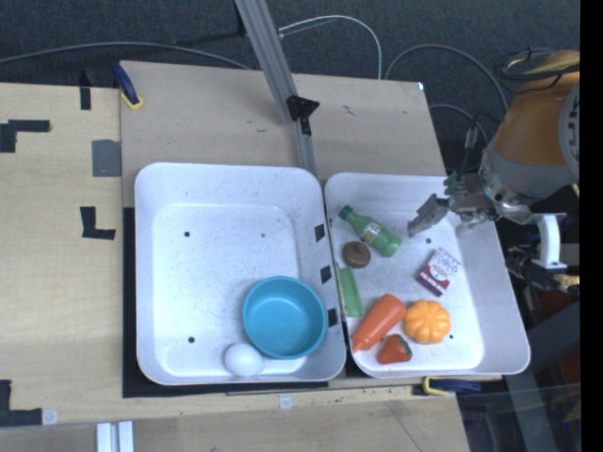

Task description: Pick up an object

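At the right of the frame we see the grey two-finger gripper (429,217) hovering over the upper part of the right white bin (497,295); its fingers look spread apart with nothing between them. Below it lies a small red-and-white carton (439,271) whose printing is too blurred to read. A green plastic bottle (369,232) with a pale, unreadable label lies left of the gripper. Lower down sit an orange carrot (377,319), a small orange pumpkin (428,322) and a red strawberry (395,348).
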Motion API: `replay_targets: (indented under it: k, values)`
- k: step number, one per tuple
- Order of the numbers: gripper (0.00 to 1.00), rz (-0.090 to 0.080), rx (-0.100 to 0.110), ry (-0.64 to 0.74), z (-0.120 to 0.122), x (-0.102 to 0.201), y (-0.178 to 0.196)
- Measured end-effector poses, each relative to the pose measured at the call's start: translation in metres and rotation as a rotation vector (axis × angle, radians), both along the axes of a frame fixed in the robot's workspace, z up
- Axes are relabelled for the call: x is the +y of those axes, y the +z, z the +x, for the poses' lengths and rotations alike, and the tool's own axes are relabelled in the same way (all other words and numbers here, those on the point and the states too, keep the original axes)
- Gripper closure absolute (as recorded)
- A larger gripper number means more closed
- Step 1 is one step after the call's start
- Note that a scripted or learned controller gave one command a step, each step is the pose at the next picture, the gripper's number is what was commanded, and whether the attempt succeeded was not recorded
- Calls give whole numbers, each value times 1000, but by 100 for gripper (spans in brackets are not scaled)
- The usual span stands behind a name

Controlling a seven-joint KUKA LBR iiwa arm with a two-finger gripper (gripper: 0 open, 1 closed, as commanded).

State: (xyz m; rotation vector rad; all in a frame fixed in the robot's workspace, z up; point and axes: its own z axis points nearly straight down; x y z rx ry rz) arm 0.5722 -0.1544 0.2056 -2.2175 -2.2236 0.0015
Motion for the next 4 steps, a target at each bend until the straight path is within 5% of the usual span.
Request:
replay_targets:
  k: [1,4]
  values:
    - [0,0,0,0,0,0,0]
    - [0,-2,-3,0,-8,9,-117]
